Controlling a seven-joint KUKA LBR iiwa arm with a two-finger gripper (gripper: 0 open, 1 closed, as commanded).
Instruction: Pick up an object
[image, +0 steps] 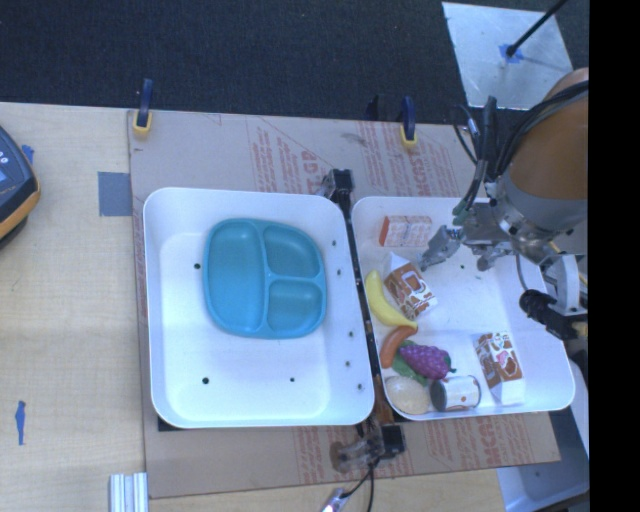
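Note:
My gripper hangs over the upper part of the right bin, its two fingers spread apart and open with nothing between them. One fingertip is just right of an orange-and-white carton and above a brown-and-white packet. Lower in the same bin lie a banana, a carrot, purple grapes, a small can, a pale round piece and another packet at the right.
The left bin holds a blue divided plate. Both bins rest on a cardboard sheet held by clamps. A dark device sits at the bench's far left edge.

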